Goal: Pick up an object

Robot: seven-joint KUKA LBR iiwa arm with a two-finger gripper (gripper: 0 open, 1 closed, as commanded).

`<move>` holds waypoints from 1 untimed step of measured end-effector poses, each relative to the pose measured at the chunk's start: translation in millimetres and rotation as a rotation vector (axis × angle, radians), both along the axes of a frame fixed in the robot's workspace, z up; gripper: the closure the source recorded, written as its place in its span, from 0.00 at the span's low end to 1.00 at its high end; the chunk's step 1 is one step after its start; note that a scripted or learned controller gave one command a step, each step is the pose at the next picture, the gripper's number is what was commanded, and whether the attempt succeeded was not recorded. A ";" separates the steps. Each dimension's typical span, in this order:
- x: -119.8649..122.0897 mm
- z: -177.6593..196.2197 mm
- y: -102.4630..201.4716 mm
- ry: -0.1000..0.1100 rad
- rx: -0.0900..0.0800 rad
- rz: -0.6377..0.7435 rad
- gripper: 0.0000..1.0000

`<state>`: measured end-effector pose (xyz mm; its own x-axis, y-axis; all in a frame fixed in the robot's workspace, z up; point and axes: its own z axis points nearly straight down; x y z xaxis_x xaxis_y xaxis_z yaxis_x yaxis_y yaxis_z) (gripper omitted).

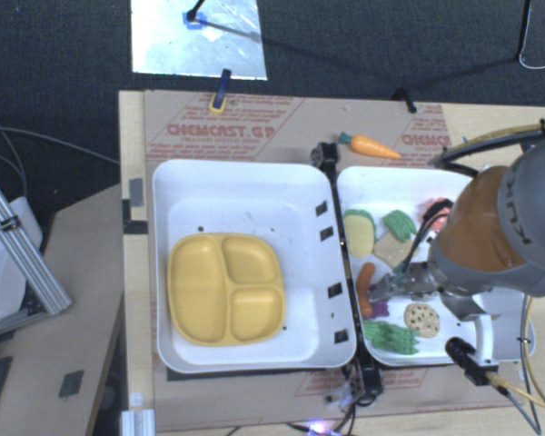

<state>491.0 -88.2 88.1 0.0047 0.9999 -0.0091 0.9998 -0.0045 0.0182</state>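
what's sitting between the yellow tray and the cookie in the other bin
In the camera view, between the yellow tray and the cookie run the bins' adjoining walls, then a red sausage.

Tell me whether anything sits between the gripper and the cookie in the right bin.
Nothing visible does. The gripper hangs over the right bin, just left of and above the cookie, with bare bin floor between them. The sausage lies on the gripper's far left side, and the green lettuce piece lies below; neither blocks the way.
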 end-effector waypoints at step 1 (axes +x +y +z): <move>-1.7 -1.5 -7.4 0.009 0.009 0.005 0.00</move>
<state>489.3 -95.5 86.6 -0.0006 1.0000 -0.0002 1.0000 0.0006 0.0089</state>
